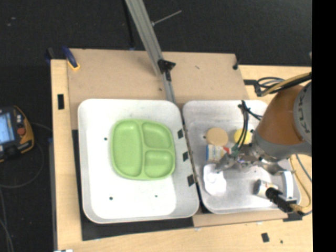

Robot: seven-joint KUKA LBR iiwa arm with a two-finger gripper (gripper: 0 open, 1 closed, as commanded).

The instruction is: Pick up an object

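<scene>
Over right bin (220, 206), hand (227, 161).

You are looking at a green divided plate (142, 149) lying in the left bin (94, 193), a handheld pendant (13, 131) sitting off-bench.

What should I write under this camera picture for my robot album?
Robot arm reaches into the right bin of small things; a green plate lies in the left bin.

Bench (131, 72) under two bins (94, 193)
</scene>
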